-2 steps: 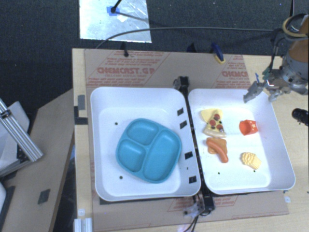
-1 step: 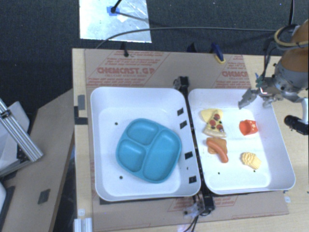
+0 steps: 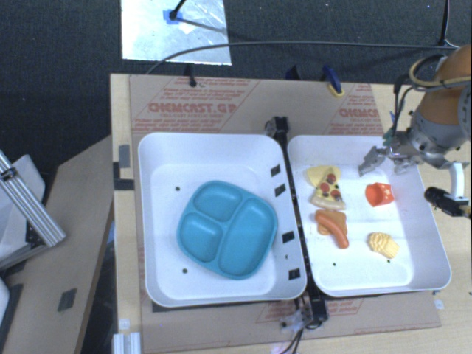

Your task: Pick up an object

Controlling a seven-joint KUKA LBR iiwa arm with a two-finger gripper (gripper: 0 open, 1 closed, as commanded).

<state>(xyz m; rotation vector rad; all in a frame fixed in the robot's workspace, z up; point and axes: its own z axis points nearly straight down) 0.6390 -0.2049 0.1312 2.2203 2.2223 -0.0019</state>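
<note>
gripper (image 3: 385, 159) hovers open above red piece (image 3: 379, 194).

Premises: a robotics laboratory. Evidence: two white bins (image 3: 221, 150) mounted side by side on a protective-film-covered surface (image 3: 199, 102), aluminium framing (image 3: 29, 212) at the left edge, loose cabling (image 3: 310, 45) across dark carpet (image 3: 59, 50), and plastic toy food (image 3: 328, 186).

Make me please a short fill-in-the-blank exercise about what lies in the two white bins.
1. The blue plastic divided plate lies in the ____ shallow white bin.
2. The toy pizza slice lies just above the orange toy ____.
3. The red toy piece lies in the right white bin, above the ____ ridged toy.
4. The claw hovers over the ____ bin.

Missing words: left; sausage; yellow; right
</note>
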